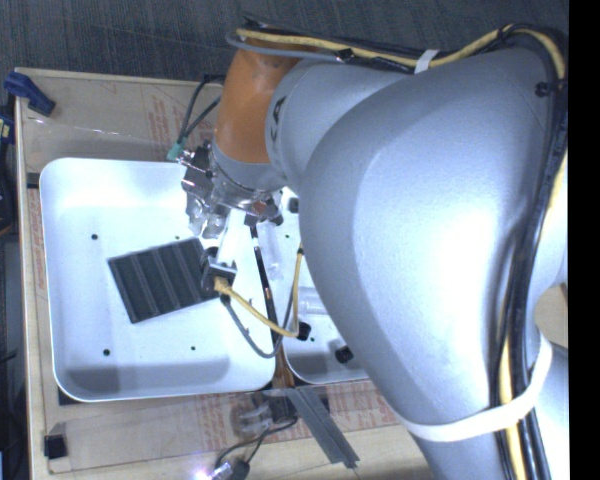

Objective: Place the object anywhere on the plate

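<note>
bins [70,368]: two white, side by side; one dark plate [160,280].
plate is ribbed, rectangular, tilted; gripper [212,230] at its edge, opening unclear.

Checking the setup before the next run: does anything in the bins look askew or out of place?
The dark ribbed plate lies in the left bin, turned at a slant to the bin's edges rather than square. The gripper sits at the plate's right edge, and I cannot see any object in it. Nothing looks spilled or damaged.
</note>
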`<state>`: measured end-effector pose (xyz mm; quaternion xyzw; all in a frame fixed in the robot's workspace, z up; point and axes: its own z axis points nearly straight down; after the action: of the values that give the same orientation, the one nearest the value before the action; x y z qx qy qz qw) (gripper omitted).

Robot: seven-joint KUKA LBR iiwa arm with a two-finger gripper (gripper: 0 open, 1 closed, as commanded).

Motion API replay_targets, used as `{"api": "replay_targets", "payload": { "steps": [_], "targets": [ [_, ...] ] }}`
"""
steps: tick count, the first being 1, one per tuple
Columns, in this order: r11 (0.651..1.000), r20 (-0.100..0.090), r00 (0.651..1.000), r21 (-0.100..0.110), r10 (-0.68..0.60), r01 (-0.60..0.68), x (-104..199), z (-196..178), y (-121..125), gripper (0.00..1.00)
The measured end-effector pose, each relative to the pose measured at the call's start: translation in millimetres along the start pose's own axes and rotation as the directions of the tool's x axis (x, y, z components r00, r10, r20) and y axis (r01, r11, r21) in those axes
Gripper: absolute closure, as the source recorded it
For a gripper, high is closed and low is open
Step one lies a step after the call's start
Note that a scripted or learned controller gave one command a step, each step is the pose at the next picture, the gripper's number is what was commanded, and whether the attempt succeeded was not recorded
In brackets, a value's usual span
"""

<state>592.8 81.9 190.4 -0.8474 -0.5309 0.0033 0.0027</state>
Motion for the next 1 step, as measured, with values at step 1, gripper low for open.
{"api": "replay_targets", "payload": {
  "steps": [1],
  "targets": [
    [0.995,-0.003,0.995,-0.005,0.1,-0.1,67.9,-135.6,-6.5,1.0]
  ]
}}
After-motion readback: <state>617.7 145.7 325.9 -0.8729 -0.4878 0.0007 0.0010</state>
